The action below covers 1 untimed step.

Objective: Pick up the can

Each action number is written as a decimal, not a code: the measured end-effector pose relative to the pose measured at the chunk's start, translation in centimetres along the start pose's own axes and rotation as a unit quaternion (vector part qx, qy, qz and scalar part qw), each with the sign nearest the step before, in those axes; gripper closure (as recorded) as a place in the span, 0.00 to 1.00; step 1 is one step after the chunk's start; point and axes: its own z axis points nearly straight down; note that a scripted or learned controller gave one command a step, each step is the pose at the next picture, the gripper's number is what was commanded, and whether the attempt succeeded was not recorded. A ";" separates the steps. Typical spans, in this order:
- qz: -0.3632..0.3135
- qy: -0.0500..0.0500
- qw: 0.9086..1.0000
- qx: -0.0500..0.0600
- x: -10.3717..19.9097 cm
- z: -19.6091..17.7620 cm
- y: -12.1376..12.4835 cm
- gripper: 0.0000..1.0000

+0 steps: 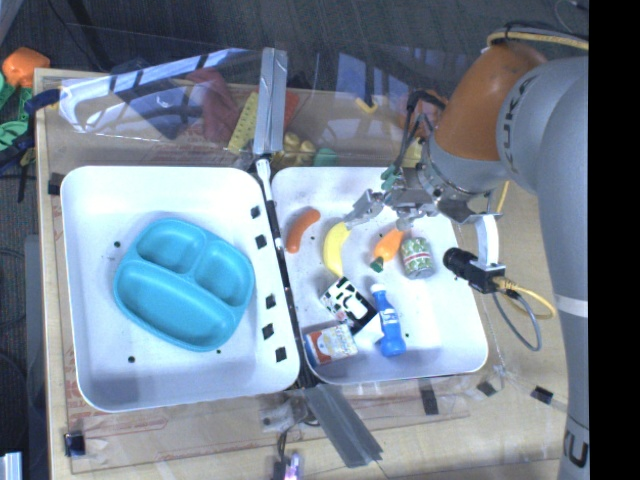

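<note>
The can [417,256], small with a greenish patterned label, lies on its side in the right bin [455,333], near that bin's right wall. My gripper [390,210] hangs over the back of the same bin, up and to the left of the can and apart from it. It stands open with nothing between its fingers. An orange carrot-shaped toy [386,248] lies just under the gripper, touching the can's left side.
Also in the right bin are an orange-red sausage [300,230], a yellow banana [335,248], a black-and-white box [350,303], a blue bottle [389,325] and a small carton [332,343]. A blue divided plate [185,283] lies in the left bin [90,368].
</note>
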 end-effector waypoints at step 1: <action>0.185 0.000 0.983 -0.001 -2.5 1.1 6.7 0.00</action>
